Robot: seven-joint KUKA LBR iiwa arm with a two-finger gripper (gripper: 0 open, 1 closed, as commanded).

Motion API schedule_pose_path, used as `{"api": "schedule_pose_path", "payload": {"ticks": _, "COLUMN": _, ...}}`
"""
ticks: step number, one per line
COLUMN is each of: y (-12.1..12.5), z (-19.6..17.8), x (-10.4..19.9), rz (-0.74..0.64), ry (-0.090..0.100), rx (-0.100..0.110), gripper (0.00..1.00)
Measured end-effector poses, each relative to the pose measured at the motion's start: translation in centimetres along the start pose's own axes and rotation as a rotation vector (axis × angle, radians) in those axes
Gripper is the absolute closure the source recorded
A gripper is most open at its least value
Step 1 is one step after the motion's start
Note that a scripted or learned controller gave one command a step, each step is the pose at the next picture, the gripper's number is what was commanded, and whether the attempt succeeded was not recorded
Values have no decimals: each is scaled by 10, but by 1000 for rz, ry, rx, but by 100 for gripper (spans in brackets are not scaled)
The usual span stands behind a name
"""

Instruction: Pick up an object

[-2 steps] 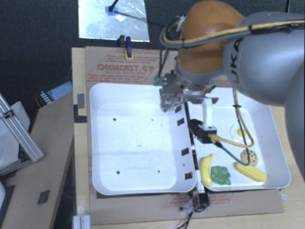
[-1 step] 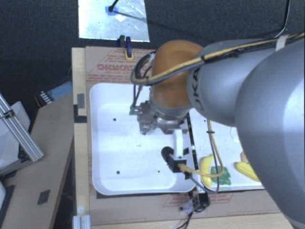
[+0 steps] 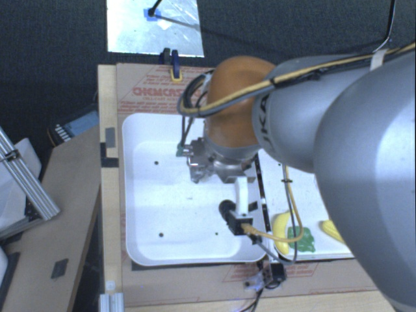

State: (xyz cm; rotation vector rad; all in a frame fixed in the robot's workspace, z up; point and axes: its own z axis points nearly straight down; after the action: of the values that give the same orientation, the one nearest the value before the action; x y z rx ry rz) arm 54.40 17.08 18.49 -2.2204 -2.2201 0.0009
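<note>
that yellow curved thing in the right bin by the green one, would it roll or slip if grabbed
The yellow thing looks rounded and glossy, so it may slip or rock under a pinch. It seems to touch the green thing, so a push would likely shift both.

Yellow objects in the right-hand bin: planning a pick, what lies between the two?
Camera view: a green object lies between them, touching the yellow object by the divider; the yellow object by the arm sits apart.
</note>
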Motion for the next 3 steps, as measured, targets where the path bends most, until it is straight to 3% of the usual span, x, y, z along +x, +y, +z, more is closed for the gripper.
{"api": "schedule_pose_path", "payload": {"ticks": 1, "y": -61, "z": 66, "x": -22, "rz": 1, "ry": -3, "rx": 9, "gripper": 100}}
{"api": "schedule_pose_path", "payload": {"ticks": 2, "y": -58, "z": 101, "x": 28, "rz": -6, "ry": 0, "rx": -2, "gripper": 100}}
{"api": "schedule_pose_path", "payload": {"ticks": 3, "y": 32, "z": 64, "x": 66, "rz": -6, "ry": 4, "rx": -14, "gripper": 100}}
